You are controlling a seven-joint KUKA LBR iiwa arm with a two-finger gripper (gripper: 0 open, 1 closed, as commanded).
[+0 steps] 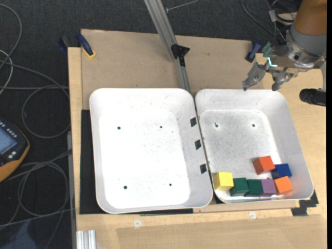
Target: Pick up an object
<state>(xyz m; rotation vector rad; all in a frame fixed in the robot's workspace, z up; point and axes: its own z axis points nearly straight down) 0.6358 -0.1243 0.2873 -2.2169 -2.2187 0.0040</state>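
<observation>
Several small blocks lie in the near right corner of the right bin (244, 95): a yellow block (224, 180), two green blocks (240, 185), a purple block (268, 186), an orange block (283, 184), a blue block (282, 170) and a red-orange block (264, 164). My gripper (264, 82) hangs over the far edge of the right bin, well away from the blocks. Its two fingers stand apart, open, with nothing between them.
The left bin (98, 108) sits beside the right one. A slanted metal pole (165, 32) crosses the back of the bench. Blue clamps (86, 45) hold the board at its far corners. Cables lie on the floor to the left.
</observation>
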